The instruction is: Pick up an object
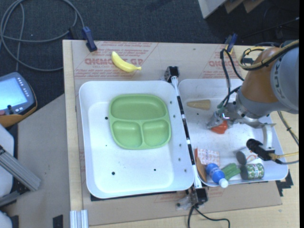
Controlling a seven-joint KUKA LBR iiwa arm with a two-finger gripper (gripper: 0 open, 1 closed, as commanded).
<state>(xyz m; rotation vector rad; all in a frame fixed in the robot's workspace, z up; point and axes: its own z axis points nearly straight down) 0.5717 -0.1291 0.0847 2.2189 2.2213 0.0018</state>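
Orange-red small object in right white bin: probably light, rigid plastic; grasp across its narrow width. My gripper sits at it; jaw opening cannot be determined.

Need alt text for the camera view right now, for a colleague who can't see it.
The arm's end effector is down in the right bin at a small orange object. The left bin holds a green divided plate; a banana lies on the bench behind it.

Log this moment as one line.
arm: over right bin | gripper: down at orange object | grasp: unconfirmed | green tray: left bin | banana: on bench
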